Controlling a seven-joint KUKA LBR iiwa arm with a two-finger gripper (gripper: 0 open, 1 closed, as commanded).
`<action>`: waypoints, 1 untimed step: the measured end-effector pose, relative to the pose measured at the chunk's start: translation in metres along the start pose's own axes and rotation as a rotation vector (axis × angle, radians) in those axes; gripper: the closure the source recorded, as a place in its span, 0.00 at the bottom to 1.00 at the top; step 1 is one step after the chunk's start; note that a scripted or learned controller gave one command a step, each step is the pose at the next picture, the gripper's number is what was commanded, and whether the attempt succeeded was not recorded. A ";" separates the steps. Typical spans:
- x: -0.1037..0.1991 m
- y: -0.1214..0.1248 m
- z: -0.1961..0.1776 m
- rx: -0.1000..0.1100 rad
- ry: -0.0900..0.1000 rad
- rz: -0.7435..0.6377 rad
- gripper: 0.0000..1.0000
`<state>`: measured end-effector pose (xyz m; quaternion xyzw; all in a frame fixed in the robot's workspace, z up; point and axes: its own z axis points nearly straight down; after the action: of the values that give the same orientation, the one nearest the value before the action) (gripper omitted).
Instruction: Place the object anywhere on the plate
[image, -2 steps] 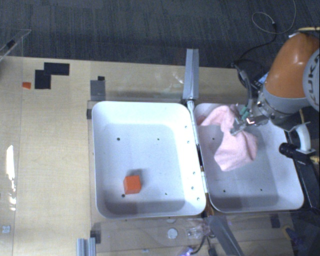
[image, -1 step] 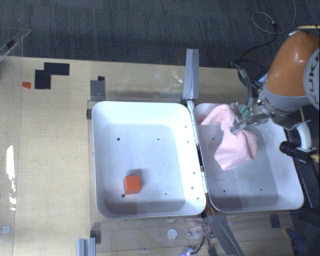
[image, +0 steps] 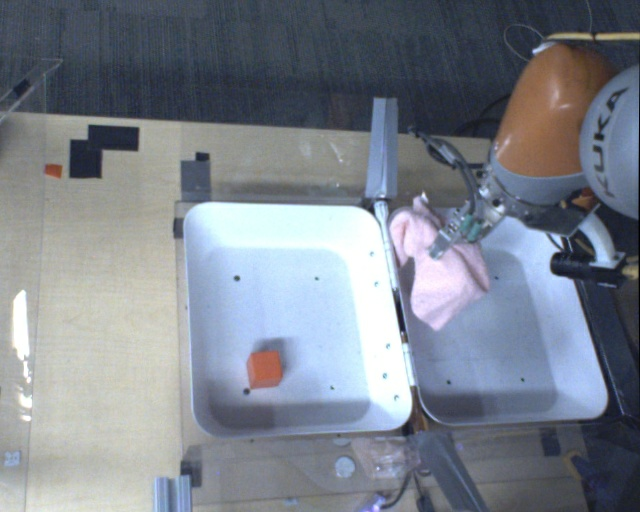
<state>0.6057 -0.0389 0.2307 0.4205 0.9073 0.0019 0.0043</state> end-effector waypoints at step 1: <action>0.027 0.040 -0.009 -0.002 -0.001 -0.403 1.00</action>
<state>0.6188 0.0071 0.2396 0.2303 0.9731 0.0018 0.0053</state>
